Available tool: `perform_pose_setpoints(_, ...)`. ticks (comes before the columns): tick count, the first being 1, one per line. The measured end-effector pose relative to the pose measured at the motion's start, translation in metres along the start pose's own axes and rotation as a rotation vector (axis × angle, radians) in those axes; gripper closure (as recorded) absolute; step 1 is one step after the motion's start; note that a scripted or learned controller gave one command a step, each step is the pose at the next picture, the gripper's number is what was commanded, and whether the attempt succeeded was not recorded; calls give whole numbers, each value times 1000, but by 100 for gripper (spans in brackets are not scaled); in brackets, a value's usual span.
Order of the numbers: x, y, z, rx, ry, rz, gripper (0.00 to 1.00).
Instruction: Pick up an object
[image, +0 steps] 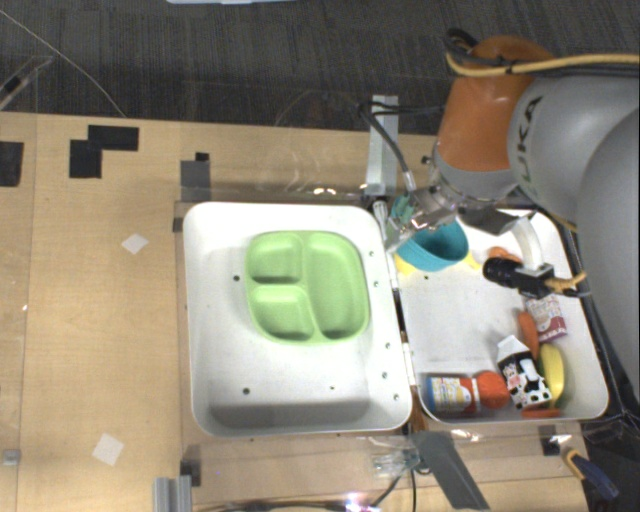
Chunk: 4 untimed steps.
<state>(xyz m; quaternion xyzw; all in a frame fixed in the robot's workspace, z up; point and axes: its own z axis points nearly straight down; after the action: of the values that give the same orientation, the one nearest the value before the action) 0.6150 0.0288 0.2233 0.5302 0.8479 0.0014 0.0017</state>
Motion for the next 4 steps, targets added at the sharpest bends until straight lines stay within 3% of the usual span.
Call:
perform_pose_setpoints(2,1,3,-21,-5,-5,-17,100)
perform_pose_setpoints(3,71,-104,-19,3,2,144,100)
perform_pose_setpoints(4,5,-65,-15,3,0,119,100)
